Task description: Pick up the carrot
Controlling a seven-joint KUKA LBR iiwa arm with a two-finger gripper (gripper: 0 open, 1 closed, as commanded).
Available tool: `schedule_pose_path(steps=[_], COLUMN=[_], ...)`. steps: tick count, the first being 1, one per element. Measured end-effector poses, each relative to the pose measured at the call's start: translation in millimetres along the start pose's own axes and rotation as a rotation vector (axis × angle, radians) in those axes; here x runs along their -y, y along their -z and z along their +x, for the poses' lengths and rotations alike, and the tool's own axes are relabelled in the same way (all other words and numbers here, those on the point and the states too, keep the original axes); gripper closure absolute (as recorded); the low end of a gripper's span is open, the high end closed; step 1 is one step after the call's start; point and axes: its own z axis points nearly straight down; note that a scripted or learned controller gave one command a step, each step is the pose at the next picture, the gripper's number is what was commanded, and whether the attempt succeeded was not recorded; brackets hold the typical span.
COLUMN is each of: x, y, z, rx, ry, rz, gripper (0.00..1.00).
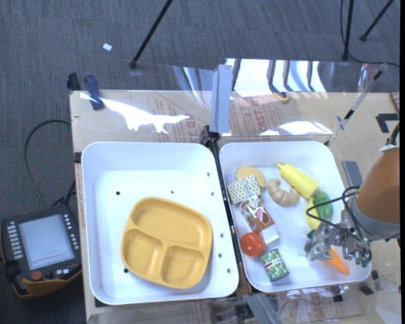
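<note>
Orange carrot [337,264] lay in the right bin [324,155], touching my hand [337,247]; I couldn't tell its grip.

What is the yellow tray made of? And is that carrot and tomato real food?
The yellow tray looks like moulded plastic: one even colour, smooth rounded dividers, a soft sheen. The carrot, right by the gripper, and the tomato look like toy plastic too: flat bright colours and smooth skins, though they are too small to be sure.
</note>
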Motion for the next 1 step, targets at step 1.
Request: schedule_pose_path(steps=[1], x=[-15.6], y=[8.3], z=[6.7], rx=[-0.001], ry=[-0.283], rz=[0.001], gripper=[1.0])
